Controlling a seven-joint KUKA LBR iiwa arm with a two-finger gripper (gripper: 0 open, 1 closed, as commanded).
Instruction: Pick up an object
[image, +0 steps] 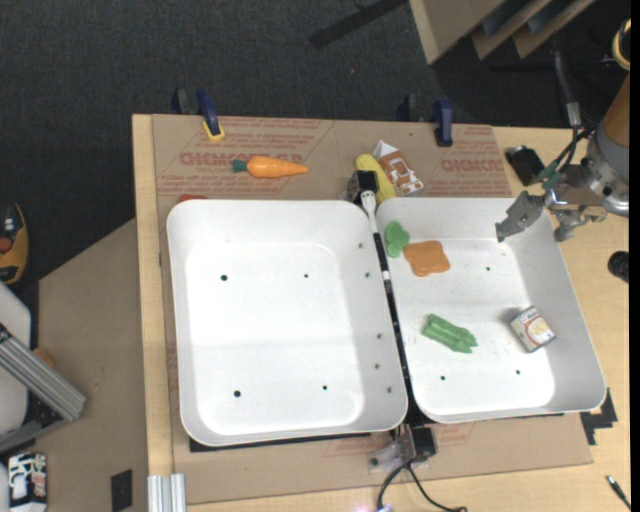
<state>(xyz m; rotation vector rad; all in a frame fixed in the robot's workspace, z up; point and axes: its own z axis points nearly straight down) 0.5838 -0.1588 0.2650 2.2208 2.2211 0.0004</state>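
Green knobbly toy (448, 334) lying flat in right bin (560, 300).

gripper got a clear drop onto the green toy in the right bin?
Probably yes. The gripper hangs over the right bin's far right corner, holding nothing. The green toy lies alone on the bin floor, apart from the small box and the orange piece, with nothing over it.

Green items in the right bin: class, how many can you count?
2. A small green piece lies against the right bin's left wall, beside the orange item; a longer green vegetable lies nearer the front, left of the small box.
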